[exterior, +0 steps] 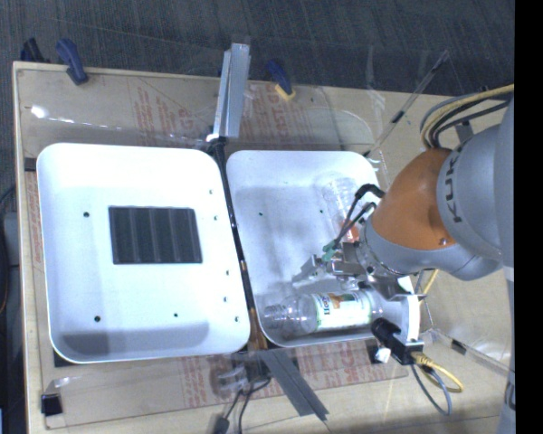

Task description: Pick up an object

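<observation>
Pincer [330,265]: sat low in the right bin [271,188], just above a clear plastic bottle [321,312]; finger state could not be told. Bottle: lay on its side along the bin's near wall. Left bin [72,188]: held a dark ridged block [155,235].

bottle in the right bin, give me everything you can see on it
The clear plastic bottle with a white-and-green label lies on its side along the near wall of the right shallow white bin. Its body looks transparent and crinkled, with the label wrapped round the middle; its left end sits near the bin's near left corner. The grey arm's pincer hangs right above it, and the wrist covers the bottle's right end. Whether the pincer touches it cannot be told.
</observation>
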You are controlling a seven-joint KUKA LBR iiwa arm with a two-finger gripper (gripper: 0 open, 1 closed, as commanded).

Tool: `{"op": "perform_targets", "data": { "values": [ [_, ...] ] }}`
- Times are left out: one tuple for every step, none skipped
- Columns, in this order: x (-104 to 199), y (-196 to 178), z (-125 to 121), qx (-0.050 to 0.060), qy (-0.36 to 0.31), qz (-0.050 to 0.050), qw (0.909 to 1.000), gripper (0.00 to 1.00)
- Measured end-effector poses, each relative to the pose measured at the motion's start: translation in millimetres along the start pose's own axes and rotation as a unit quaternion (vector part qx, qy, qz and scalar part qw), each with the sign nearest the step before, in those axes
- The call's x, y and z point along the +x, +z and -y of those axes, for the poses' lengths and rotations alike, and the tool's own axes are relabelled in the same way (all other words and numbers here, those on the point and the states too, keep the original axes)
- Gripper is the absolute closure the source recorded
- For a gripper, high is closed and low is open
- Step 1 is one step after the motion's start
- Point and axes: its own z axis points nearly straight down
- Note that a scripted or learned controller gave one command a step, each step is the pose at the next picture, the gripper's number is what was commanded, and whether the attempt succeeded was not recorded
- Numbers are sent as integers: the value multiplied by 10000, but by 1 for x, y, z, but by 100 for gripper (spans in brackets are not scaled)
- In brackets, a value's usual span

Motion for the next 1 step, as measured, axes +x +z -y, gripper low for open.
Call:
{"op": "perform_targets", "data": {
  "values": [
    [-14, -10, -46, 0, -152, -3, 9999, 0]
  ]
}}
